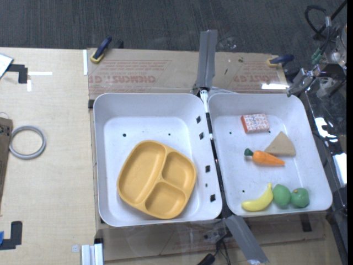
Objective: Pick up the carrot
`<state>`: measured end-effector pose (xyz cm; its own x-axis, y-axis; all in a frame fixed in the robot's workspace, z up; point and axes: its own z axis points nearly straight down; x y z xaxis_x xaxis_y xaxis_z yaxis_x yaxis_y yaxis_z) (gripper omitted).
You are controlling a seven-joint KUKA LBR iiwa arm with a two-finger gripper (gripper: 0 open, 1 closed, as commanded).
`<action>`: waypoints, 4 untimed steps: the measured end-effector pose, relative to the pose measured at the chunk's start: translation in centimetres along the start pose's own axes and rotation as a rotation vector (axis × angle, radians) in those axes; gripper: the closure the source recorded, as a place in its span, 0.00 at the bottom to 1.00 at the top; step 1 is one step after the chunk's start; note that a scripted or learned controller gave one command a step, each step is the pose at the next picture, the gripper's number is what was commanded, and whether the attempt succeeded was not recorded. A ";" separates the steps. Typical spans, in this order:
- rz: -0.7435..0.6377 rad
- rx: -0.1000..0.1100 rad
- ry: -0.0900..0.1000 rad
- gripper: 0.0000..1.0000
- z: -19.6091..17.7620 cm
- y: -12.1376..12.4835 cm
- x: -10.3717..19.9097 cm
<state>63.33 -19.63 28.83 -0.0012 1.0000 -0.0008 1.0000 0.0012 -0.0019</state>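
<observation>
The carrot (267,158) is orange with a green top at its left end. It lies flat near the middle of the right bin (227,148). A tan wedge (281,144) sits just above its right half, touching it or nearly so. There is open bin floor to the left of and below the carrot.
The right bin also holds a pink-and-white block (255,123) at the back, and a yellow banana (258,201), a green lime (281,196) and a green apple (300,197) along the front. A yellow divided plate (157,179) lies in the left bin (110,126). A tape roll (25,142) rests on the bench at the left.
</observation>
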 end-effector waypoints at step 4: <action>-0.190 -0.002 0.001 1.00 18.8 -12.4 2.4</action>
<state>50.92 -17.26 10.05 -0.1899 0.9818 0.0001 0.9818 0.1899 0.0001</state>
